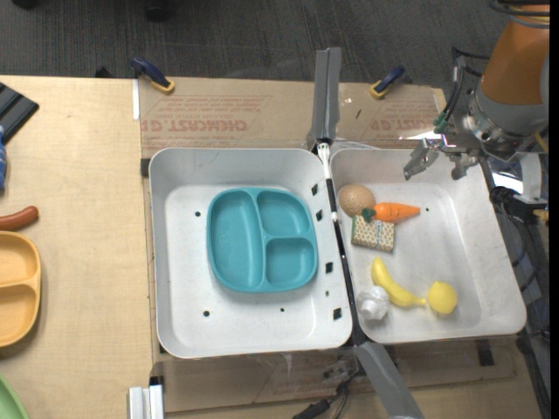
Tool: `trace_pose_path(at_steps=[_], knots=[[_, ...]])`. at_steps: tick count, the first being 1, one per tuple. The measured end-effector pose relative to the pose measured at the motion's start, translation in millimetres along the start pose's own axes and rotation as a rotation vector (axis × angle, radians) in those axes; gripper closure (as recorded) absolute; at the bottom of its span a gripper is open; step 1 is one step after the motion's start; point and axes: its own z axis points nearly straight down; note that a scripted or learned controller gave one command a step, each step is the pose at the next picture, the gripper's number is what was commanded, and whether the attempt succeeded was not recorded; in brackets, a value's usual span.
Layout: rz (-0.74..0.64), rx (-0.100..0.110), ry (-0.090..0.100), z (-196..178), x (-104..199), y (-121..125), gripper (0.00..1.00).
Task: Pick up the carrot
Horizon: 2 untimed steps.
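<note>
So far nothing is done: your gripper [441,158] hangs with jaws spread and nothing between them, while the carrot [393,210] lies below and left of them in the right bin [489,234]. Descent, closing and lifting remain.

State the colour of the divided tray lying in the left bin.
The divided tray is teal blue, seen clearly in the camera view.

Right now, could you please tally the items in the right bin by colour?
Orange: 1, the carrot
Yellow: 2, the banana and the lemon
Tan: 1, the egg-shaped ball
White: 1, a small object
Green patterned: 1, the sponge
Total: 6
</note>
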Motion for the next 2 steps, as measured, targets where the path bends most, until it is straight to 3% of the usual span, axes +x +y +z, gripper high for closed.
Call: trace_pose_path(at_steps=[1, 2], knots=[[0.094, 0.002, 0.0, 125.0, 26.9, -11.6, 0.0], [0.099, 0.003, 0.0, 115.7, 24.8, -12.0, 1.0]])
